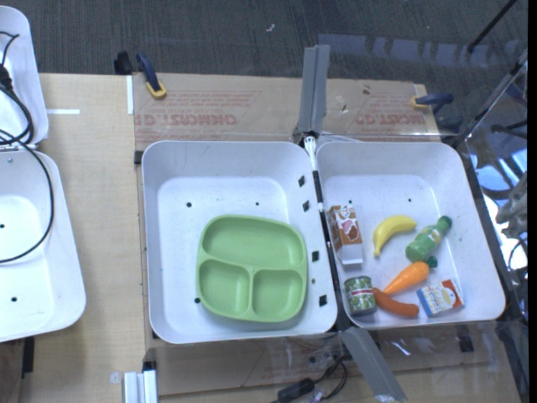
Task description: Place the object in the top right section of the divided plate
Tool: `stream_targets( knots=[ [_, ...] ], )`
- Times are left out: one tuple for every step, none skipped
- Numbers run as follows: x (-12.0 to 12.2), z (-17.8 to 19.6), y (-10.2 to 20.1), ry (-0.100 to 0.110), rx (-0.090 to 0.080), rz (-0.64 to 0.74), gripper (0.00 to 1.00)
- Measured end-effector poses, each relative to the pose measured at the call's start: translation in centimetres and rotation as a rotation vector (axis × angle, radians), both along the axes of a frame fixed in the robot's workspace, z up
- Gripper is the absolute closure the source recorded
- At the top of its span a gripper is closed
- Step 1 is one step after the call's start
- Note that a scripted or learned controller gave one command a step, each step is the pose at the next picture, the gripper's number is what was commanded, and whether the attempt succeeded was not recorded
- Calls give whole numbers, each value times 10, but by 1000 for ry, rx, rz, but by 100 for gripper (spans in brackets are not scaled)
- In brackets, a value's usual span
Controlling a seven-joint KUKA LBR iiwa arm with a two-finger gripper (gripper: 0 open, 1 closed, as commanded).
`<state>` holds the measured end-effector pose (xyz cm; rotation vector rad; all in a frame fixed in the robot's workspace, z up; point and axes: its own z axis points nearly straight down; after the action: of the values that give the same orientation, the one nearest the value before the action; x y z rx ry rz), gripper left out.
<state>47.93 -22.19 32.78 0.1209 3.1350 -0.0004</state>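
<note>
A green divided plate (pixel 252 246) lies in the left bin (pixel 172 225), with one long section on its far side and two smaller sections on its near side. All of its sections are bare. The right bin (pixel 394 183) holds several toy foods: a brown carton (pixel 345 227), a yellow banana (pixel 391 229), a green bottle (pixel 428 239), an orange carrot (pixel 409 276), a green-labelled can (pixel 360 295), a red sausage (pixel 396 304) and a small white-and-orange box (pixel 440 297).
A grey upright post (pixel 315 91) stands behind the seam between the bins. White tubs with a black cable (pixel 25 217) sit at the far left. Clamps (pixel 151 81) grip the bench's back edge.
</note>
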Motion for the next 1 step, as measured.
stream_targets(
  knots=[
    [69, -103, 33, 2, 1, 197, 100]
  ],
)
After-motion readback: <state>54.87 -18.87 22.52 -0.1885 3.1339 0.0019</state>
